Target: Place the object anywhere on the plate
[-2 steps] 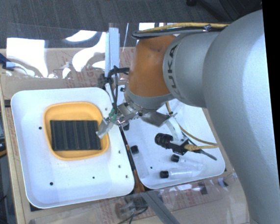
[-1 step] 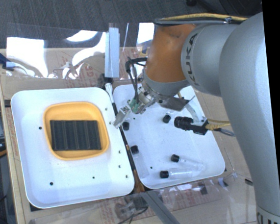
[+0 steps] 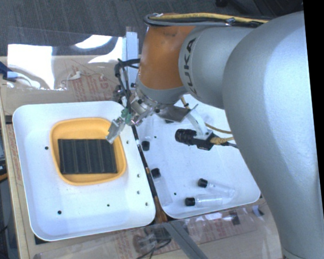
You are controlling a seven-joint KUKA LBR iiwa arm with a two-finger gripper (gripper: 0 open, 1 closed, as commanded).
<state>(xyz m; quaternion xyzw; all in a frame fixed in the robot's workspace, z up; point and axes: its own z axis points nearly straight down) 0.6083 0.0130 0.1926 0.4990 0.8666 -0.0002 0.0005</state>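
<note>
A yellow plate (image 3: pixel 71 131) with a dark ribbed pad (image 3: pixel 87 155) on it lies in the left white bin (image 3: pixel 45 217). My gripper (image 3: pixel 115 129) hangs over the plate's upper right corner, close to the seam between the two bins. A small green part shows just above its tip. I cannot make out any object at the tip. In the right bin (image 3: pixel 242 189), near the front, lie a clear tube with a black cap (image 3: pixel 209 198) and a second small black-capped piece (image 3: pixel 202 182).
The arm's big grey body and orange band (image 3: pixel 160 52) cover the back of the right bin. A dark divider strip (image 3: pixel 146 167) runs between the bins. Cardboard and clear film lie behind the left bin (image 3: pixel 65 67).
</note>
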